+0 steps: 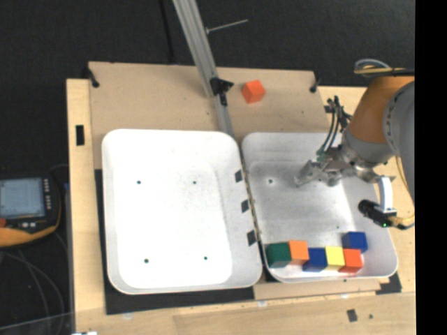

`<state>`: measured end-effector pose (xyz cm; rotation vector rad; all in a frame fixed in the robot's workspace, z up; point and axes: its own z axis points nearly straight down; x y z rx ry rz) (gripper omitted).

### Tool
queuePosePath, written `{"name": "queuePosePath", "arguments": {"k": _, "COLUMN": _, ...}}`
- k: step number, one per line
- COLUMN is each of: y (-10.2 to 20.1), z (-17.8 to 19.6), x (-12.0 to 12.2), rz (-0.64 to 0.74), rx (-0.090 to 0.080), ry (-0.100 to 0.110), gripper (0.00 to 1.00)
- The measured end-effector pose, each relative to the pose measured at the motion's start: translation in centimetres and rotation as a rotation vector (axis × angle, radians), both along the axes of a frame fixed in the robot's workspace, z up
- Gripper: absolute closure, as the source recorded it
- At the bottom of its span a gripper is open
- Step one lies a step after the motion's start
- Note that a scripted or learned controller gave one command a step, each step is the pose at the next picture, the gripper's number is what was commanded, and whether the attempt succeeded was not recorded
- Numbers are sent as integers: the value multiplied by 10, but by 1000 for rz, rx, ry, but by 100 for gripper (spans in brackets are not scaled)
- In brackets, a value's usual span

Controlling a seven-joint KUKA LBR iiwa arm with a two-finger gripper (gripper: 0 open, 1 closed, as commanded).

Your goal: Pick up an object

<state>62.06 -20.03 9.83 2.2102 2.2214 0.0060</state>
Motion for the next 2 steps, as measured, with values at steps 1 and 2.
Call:
{"name": "queuePosePath", "arguments": {"k": 1, "y": 25, "z": 0, "x": 21, "rz": 0, "rx": 3, "ry": 4, "gripper": 0}}
{"name": "queuePosePath", "arguments": {"k": 2, "y": 62, "z": 122, "x": -7, "rz": 1, "rx": 1, "ry": -1, "gripper": 0}}
